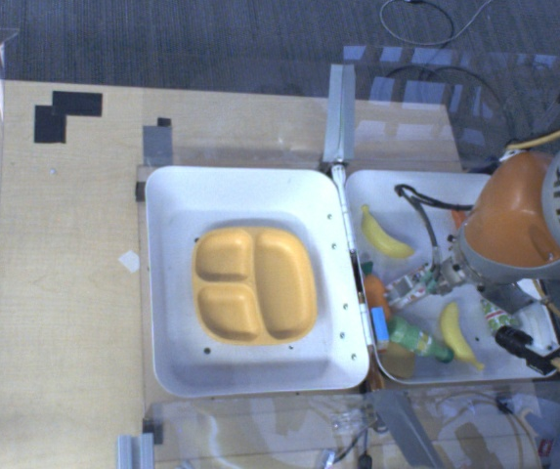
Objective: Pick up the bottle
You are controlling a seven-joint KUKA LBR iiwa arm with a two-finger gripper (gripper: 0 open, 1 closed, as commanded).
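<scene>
Jaws: I can't tell from this angle whether they're spread or pressed together; my gripper point(411, 286) hangs low over the right bin point(543, 364), just above the green bottle point(420, 341). That bottle lies on its side near the bin's front edge, between an orange carrot-like piece point(376, 292) and a banana point(458, 334). Another banana point(384, 235) lies farther back, and a yellow tray point(255, 283) sits in the left bin point(172, 262).

The green bottle point(422, 341) lies on its side in the lower middle of the frame's right-hand bin point(514, 369).
</scene>
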